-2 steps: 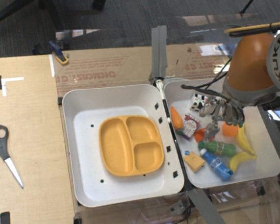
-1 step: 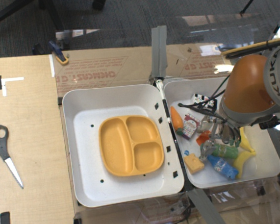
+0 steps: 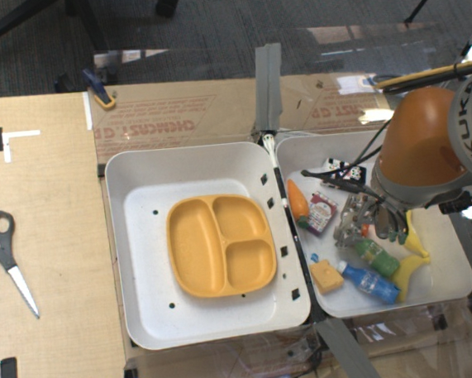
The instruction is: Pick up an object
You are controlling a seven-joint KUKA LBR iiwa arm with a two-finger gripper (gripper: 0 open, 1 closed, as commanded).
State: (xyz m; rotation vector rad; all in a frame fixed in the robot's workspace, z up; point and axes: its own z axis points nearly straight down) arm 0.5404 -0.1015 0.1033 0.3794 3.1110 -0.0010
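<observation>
My gripper (image 3: 357,224) hangs low over the middle of the right bin (image 3: 453,288), below the orange wrist band. Right under and around it lie a green bottle (image 3: 376,258), a blue bottle (image 3: 370,284) and a yellow banana (image 3: 414,260). To its left a maroon packet (image 3: 321,213) rests beside an orange carrot (image 3: 297,196). A yellow block (image 3: 328,277) sits near the bin's front left corner. A small black-and-white object (image 3: 339,168) lies at the back. The arm hides part of the bin's right side.
The left bin (image 3: 132,235) holds a yellow divided plate (image 3: 222,245). Scissors (image 3: 6,252) lie on the wooden bench at the far left. A sheet of cardboard (image 3: 179,119) lies behind the bins. A grey divider bar (image 3: 270,89) runs between them.
</observation>
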